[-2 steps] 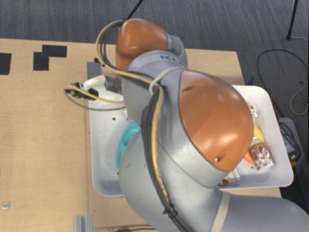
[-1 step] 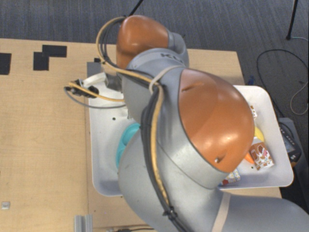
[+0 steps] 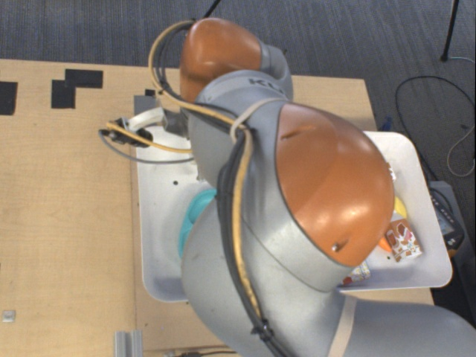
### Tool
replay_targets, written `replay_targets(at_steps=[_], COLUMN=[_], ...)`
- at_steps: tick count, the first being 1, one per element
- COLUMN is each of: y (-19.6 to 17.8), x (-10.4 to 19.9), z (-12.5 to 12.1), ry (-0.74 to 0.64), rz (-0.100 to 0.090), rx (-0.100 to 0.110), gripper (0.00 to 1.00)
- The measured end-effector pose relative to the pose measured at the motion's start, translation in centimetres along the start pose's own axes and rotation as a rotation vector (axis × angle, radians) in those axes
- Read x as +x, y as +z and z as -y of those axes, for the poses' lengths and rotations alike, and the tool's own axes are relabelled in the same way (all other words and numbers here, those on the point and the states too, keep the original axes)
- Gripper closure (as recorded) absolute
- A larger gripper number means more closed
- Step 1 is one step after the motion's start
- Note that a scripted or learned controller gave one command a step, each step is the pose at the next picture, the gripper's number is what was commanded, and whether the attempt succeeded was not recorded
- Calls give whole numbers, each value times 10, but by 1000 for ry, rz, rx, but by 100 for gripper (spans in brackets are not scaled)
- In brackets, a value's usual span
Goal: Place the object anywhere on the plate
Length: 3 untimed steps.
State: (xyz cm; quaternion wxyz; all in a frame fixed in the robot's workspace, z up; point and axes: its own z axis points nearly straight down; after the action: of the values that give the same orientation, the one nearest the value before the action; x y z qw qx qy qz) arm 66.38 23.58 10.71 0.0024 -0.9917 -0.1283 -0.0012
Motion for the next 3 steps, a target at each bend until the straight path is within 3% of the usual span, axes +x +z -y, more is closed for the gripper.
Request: replay_targets(at_steps=[3], y=[-32], x=[2], z=[1], ry=[-2], rz=[-1], rx=[6], gripper=[100])
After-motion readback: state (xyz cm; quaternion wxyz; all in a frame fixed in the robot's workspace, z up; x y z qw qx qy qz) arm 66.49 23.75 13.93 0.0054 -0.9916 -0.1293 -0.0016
